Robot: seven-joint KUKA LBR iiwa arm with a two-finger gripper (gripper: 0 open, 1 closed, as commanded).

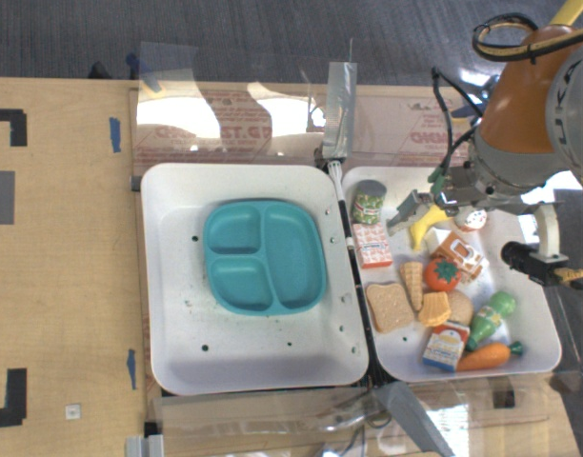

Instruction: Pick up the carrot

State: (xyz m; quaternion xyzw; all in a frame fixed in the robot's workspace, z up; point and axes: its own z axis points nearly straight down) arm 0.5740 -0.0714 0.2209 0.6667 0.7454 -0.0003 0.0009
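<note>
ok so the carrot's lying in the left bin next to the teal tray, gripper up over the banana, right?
Not quite. The carrot lies in the right bin, at its near edge beside the green bottle. The left bin holds the teal tray. The camera view shows the gripper over the banana, as you said.

a tan bench [63,255] bears two shallow white bins, left bin [168,350] beside right bin [544,350].

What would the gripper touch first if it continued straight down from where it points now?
Most likely the banana, which lies just under the gripper in the right bin. Depth is hard to judge from this slanted view, so that is a guess. The carrot lies apart from that line, near the bin's front edge.
</note>
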